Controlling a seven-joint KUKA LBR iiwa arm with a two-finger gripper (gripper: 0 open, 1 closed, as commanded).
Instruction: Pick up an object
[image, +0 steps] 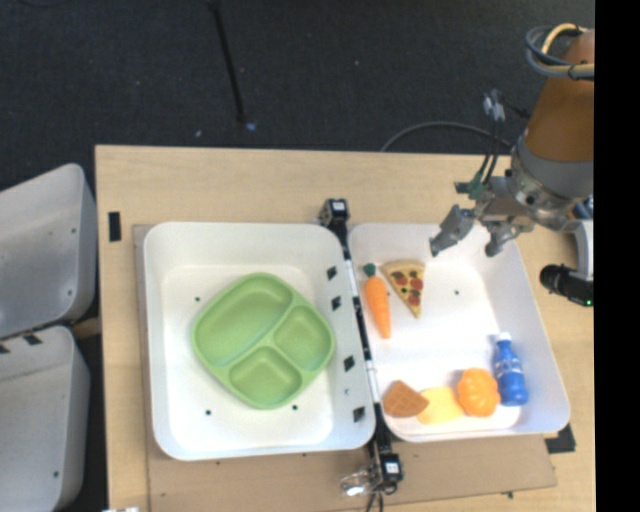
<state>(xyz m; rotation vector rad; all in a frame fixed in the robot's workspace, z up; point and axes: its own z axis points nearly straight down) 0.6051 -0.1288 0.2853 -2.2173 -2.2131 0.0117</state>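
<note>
Hovering above the far corner of the right-hand bin (535, 330), the arm's two-finger gripper (475, 235) hangs with its fingers spread apart and nothing between them — the pick has not yet begun, as far as can be seen from the room.

Every candidate object lies on the bin floor, untouched. A toy carrot (377, 303) rests along the bin's left wall, with a wedge of toy pizza (407, 284) just beside it; these two sit nearest the gripper, though clear air separates them from the fingertips. Along the near edge sits a cluster: a brown bread-like piece (404, 400), a pale yellow item (438, 404) touching it, an orange fruit (478, 391) and a small blue bottle (509, 370) lying just beside the fruit.

In the left-hand bin (160, 330), a green divided plate (262, 340) lies flat, well apart from the arm.

By the look of things the whole job remains — choosing a target, descending, closing on it and lifting. The pizza slice or the carrot seems the likeliest mark, given where the gripper hangs, though that is a guess. The flat slice may prove hard to catch between two fingers; the crowded near-edge cluster could jostle if approached.
</note>
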